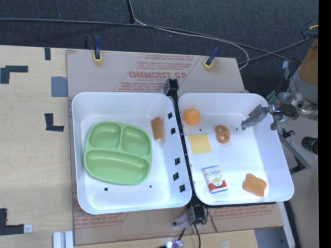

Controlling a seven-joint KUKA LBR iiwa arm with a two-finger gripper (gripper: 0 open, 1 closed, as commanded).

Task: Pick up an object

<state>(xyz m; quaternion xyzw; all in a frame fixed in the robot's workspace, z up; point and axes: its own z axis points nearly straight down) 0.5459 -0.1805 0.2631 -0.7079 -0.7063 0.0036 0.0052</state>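
Note:
My gripper (261,121) hangs over the right bin's (269,154) upper right corner, open, with nothing between its fingers. In that bin a small brown pretzel (223,134) lies just left of the gripper. An orange ball (192,116) sits near the top left corner, with a yellow cheese slice (199,143) below it. Near the front edge rest a small white carton (214,179) and an orange bread-like piece (254,185).
The left bin (83,107) holds a green divided plate (118,152) and a small brown block (157,128) near the divider. Black clips run along the wall between the bins. Two clamps (96,54) pin the cardboard sheet at the back.

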